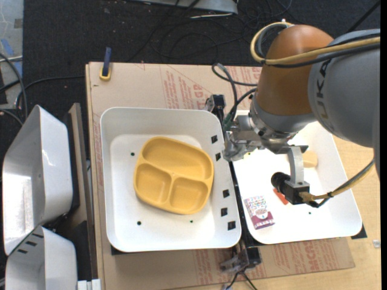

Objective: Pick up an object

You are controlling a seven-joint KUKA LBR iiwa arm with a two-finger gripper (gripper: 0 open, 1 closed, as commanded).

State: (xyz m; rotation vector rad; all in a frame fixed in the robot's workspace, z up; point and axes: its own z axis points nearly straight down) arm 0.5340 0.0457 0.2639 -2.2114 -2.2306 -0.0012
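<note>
Orange-banded arm (296, 50) of mine hides my jaws; open or closed, I cannot tell. Pink packet (259, 212) lies near them, camera-side, flat in its white bin (332, 215). Best centre above it, probably spanning its narrower width.

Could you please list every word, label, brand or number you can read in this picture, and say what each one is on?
"UK": large dark letters, part of a brand name, on the grey robot arm link; the other letters cannot be made out.
Red print on the brown cardboard sheet: too faint and turned about to read.
Print on the small white and purple packet: too small to read.
</note>
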